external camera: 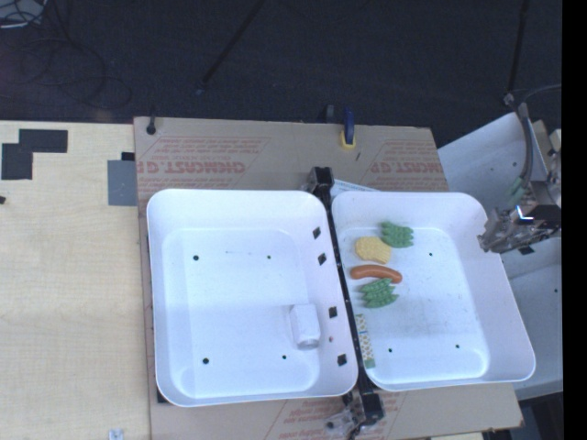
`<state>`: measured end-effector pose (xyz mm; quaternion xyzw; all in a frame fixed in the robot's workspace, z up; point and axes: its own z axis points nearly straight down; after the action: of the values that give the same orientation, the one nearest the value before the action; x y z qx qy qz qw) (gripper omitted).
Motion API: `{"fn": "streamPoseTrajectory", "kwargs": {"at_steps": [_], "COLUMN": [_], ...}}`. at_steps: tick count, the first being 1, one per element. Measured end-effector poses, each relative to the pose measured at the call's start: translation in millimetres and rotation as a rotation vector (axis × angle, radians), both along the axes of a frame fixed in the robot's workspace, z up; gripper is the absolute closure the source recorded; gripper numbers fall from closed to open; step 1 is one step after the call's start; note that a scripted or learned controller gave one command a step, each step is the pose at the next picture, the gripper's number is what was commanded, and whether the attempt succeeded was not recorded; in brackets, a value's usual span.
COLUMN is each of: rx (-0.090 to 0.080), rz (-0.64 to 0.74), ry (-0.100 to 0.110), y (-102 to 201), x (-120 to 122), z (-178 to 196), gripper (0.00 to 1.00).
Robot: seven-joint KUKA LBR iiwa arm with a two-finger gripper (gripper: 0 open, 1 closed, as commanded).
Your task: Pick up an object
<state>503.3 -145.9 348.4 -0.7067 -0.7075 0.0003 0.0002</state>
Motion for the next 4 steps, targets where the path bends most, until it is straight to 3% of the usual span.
{"fn": "streamPoseTrajectory", "kwargs": {"at_steps": [1,2,3,4], "rx": [0.001,-0.001,0.003,0.001], "rz": [-0.003,0.0,-0.003,-0.003], "ry": [0.003,-0.003,0.005,0.002], "y": [-69,-68,-67,13], "x": [-28,66,-31,-28], "z": [-56,-13,3,14], "gripper": [1.0,1.0,1.0,1.0]}}
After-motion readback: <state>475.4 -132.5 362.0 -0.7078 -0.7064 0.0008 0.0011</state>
